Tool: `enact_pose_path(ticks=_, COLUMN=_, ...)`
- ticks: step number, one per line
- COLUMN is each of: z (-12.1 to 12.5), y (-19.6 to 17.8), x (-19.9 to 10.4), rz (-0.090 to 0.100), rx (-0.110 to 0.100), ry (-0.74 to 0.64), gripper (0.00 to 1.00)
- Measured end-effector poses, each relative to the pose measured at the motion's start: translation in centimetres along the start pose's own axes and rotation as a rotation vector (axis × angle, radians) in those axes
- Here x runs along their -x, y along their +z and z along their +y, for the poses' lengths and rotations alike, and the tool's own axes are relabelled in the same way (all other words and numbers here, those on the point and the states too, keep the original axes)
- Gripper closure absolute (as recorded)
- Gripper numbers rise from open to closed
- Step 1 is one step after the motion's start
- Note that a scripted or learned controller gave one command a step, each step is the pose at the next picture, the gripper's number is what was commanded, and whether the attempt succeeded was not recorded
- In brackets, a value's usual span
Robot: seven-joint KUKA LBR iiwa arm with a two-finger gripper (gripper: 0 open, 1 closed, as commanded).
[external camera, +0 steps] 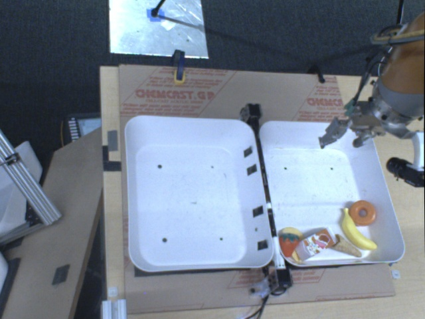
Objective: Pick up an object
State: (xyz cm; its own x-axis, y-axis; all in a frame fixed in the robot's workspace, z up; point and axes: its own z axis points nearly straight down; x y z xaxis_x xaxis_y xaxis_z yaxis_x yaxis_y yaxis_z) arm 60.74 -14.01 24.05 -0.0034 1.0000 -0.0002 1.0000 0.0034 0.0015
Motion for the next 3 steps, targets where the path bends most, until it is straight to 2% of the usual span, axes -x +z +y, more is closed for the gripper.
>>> enact_pose_path(ticks=1, z=0.5, y=-10.2, x=-3.1, rz=-0.001, rx=0.013, ry=-0.005, gripper=0.0)
enact_pose_path(ticks=2, z=-7.6, y=-18.6, x=-6.8, rz=0.001, rx=0.011, ry=-0.004, gripper=0.0)
enact_pose_path(ticks=3, z=-12.0, y=-28.9, x=-14.4, rz=0.003, rx=0.015, ry=-0.009, gripper=0.0)
